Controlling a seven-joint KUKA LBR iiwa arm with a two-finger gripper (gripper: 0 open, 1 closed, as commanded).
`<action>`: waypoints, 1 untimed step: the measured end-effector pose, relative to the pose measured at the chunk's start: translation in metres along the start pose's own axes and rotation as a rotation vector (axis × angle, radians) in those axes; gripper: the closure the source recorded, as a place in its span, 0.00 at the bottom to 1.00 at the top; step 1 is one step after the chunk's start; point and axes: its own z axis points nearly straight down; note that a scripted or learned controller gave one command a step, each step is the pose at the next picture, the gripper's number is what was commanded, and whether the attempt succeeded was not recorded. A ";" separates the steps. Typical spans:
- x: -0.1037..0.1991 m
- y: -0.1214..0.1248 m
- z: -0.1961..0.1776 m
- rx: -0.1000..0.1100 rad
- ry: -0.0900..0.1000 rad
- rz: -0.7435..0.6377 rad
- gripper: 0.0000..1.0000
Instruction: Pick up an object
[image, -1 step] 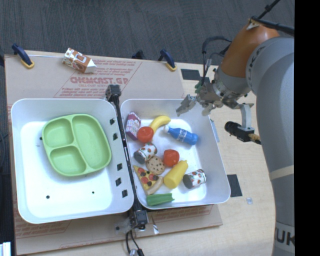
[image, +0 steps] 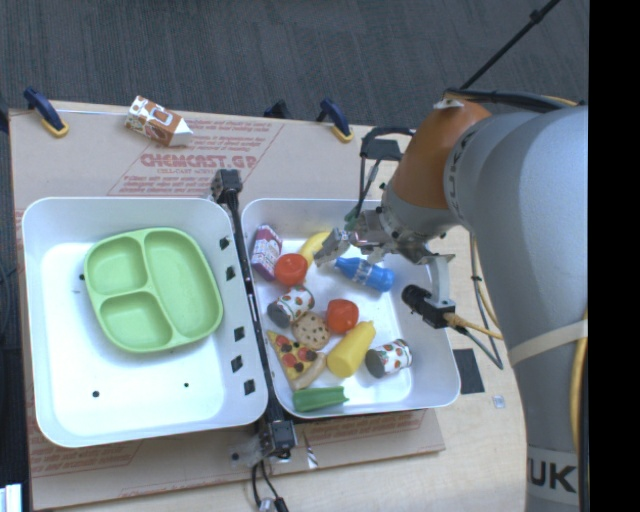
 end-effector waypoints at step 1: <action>0.001 -0.001 -0.008 0.007 0.003 -0.003 1.00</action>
